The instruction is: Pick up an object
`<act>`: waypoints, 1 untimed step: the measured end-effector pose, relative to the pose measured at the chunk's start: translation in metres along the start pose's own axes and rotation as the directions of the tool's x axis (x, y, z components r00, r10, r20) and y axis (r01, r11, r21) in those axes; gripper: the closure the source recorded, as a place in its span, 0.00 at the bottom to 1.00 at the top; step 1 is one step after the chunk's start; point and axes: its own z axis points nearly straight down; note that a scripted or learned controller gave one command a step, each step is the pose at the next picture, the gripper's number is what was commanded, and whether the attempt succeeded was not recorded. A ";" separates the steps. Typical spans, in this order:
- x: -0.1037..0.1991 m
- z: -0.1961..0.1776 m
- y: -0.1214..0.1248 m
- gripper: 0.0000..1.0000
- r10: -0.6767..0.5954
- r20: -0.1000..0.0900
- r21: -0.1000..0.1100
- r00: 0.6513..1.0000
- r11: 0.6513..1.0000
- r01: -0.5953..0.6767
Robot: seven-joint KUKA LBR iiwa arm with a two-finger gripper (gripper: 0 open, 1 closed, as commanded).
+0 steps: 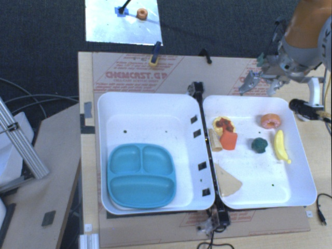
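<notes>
The gripper [262,83] hovers above the far rim of the right bin [301,191], fingers spread, nothing between them. Directly below it in the view lie the doughnut [270,121], banana [280,146] and green object [260,145]. Lower left of it sit the orange block [229,140] and a tan wedge [227,180]. The blue tray [141,176] occupies the left bin [150,108], well apart.

Bright, even light falls from overhead. The 2 white bins [155,105] glare slightly, with soft shadows under their rims. The metal sheet [123,14] at top shines pale and washed out. Detail is soft throughout, and the arm [306,25] looks mildly blurred.
</notes>
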 end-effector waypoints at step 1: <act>0.009 0.103 -0.098 0.00 0.003 -0.002 0.011 1.000 1.000 -0.003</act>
